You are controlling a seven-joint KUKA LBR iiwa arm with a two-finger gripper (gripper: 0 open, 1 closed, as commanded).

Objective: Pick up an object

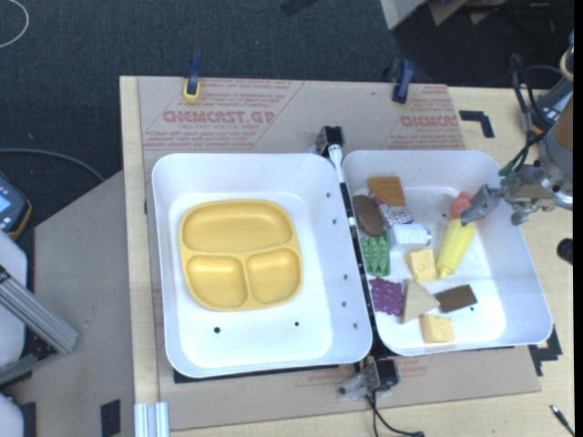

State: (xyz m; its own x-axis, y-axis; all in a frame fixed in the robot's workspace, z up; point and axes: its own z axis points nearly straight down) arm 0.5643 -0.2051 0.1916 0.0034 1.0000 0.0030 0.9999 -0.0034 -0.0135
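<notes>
Yellow corn cob (455, 248) (long, tapered) lies in right bin (519, 271).

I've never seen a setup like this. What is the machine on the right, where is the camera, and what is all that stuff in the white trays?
One camera looks down at a slant on a bench with two shallow white bins. The left bin holds a yellow divided plate. The right bin holds toy food: a yellow corn cob, a cracker, purple grapes, cheese and more. The robot arm reaches in from the right; its gripper hangs over the right bin near the corn. Nothing visible is held.
</notes>
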